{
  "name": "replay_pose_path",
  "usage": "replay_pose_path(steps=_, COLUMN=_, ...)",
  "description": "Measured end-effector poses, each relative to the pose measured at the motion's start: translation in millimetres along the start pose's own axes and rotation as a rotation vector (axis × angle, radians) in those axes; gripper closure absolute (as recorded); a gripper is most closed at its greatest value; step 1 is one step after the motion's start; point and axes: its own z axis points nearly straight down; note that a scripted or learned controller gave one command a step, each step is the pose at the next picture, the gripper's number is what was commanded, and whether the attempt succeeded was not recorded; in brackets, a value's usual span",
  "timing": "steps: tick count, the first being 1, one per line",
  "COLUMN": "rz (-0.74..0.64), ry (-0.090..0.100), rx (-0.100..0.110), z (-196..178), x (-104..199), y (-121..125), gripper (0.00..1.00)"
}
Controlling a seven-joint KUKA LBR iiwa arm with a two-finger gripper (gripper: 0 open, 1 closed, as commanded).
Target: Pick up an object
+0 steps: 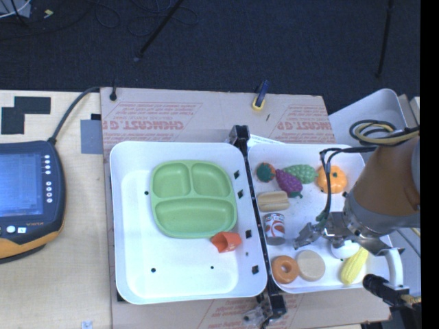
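Note:
My gripper hangs low over the right bin, just right of a small can and above a beige disc. Around it lie a donut, a yellow banana-like piece, a tan bun, purple grapes, a green fruit and an orange. Nothing visibly sits in the gripper. The arm's orange band hides the bin's right side.
The left bin holds a green divided plate and a small orange-red piece. A black divider runs between the bins. A tablet-like pendant rests at the far left of the bench.

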Motion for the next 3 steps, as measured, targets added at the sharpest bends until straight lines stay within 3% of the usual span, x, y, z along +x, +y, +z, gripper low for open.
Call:
replay_pose_path(steps=1, rz=0.0, ry=0.0, rx=-0.002, z=56, x=1, y=-1, gripper=0.0)
replay_pose_path(steps=2, rz=0.008, ry=0.0, rx=-0.002, z=46, x=-1, y=0, gripper=1.0)
replay_pose_path(steps=3, rz=0.002, ry=-0.004, rx=-0.012, z=-13, x=-7, y=0, gripper=1.0)
